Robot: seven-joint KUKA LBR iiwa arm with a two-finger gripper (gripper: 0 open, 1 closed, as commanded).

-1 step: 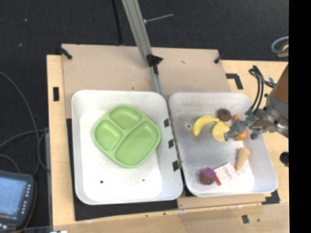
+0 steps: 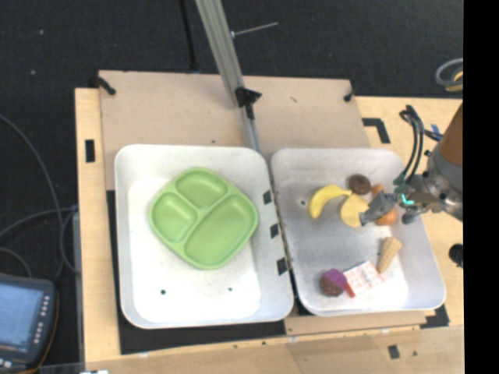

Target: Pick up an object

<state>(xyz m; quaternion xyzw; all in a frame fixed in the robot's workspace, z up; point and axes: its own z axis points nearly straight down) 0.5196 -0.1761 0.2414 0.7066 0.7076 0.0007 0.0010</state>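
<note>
Nearest the camera in the right bin [image 2: 421, 287] lie a purple piece [image 2: 333, 282], a red-and-white packet [image 2: 363, 276] and a cone [image 2: 387, 252]. Further back, the pincer [image 2: 380, 209] hangs low beside a yellow piece [image 2: 353, 210], near the banana [image 2: 325, 199]; whether its fingers are spread cannot be told. It appears to be the approach step; next it must close squarely around one object and lift.

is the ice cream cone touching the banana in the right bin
Apart. The camera view shows the ice cream cone lying lower in the right bin, with bare white floor plainly visible between it and the banana.
</note>
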